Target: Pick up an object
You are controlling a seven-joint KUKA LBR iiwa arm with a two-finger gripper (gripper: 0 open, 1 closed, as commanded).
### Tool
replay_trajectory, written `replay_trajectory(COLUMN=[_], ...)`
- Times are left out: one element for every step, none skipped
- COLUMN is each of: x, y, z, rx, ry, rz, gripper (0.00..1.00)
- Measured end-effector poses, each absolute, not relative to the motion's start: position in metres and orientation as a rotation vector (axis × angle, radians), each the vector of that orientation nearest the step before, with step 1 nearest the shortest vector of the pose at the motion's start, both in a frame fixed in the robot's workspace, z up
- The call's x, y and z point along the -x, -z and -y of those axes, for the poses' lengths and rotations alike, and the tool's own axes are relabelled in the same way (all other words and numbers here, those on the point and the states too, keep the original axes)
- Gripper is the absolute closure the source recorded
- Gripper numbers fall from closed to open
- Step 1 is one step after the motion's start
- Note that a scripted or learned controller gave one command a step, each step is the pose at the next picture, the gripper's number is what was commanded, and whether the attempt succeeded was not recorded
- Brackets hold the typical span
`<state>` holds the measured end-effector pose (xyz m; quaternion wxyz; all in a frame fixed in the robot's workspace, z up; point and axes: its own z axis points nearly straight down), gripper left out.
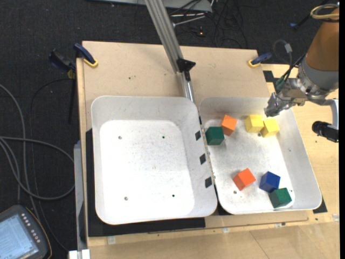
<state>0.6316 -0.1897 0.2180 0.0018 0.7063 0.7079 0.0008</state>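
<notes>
The right bin (302, 161) holds several small cubes. Two yellow cubes (254, 123) (270, 127) lie side by side near its far right, with an orange cube (229, 124) and a green cube (214, 135) to their left. Near the front lie another orange cube (245, 178), a blue cube (269, 181) and a dark green cube (280, 197). My gripper (272, 110) hangs at the bin's far right edge, just above and behind the right yellow cube. Nothing shows between its fingers.
The left bin (108, 112) sits beside the right one on the wooden bench (135, 63). A metal pole (164, 28) slants down to the gap between the bins. Clamps sit at the bench's far corners, and cables lie on the floor to the left.
</notes>
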Motion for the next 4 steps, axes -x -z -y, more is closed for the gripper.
replay_trajectory(x=[-0.609,-0.585,-0.571,-0.552], y=[-0.211,-0.208,-0.224,-0.217], z=[0.14,0.091,0.045,-0.005], rx=[-2.216,-2.215,-2.214,-2.215], ry=[0.0,0.0,-0.002,0.0], rz=[-2.231,-2.231,-2.231,-2.233], gripper=[1.0,1.0,1.0,1.0])
